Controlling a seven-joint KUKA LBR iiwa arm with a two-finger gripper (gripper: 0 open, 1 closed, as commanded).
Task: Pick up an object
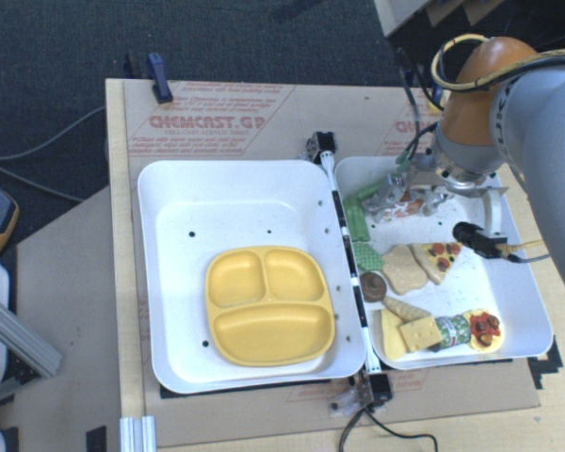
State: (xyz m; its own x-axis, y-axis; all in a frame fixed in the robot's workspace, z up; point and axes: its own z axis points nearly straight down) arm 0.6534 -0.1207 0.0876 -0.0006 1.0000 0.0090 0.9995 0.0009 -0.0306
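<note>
Food pieces crowd the right bin point(523, 295), the likely things to pick: a tan bread slice point(404, 269), a pizza wedge point(434, 257), a cheese block point(416, 332), a round brown cookie point(372, 285), a green piece point(358, 219) by the divider, and a colourful piece point(478, 328) near the front right corner. They lie close together, some touching, mostly in the bin's left and front parts.

Largest is the worktop point(122, 252), a pale board printed with red lettering, standing on dark carpet point(169, 17). Bare board runs along its left and rear margins. The left bin point(169, 215), white, shallow and round-cornered, touches the right bin along a black seam. A yellow plate point(266, 305) with three compartments, smooth plastic, sits toward its front; white floor lies open behind it.

The arm point(537, 111), grey with an orange band, reaches over the right bin's rear. Its pincer point(405, 191) hangs low at the bin's rear left, among metallic parts and cables; whether it is spread or pressed together, I cannot tell. A blue clamp point(158, 76) grips the board's rear edge.
</note>
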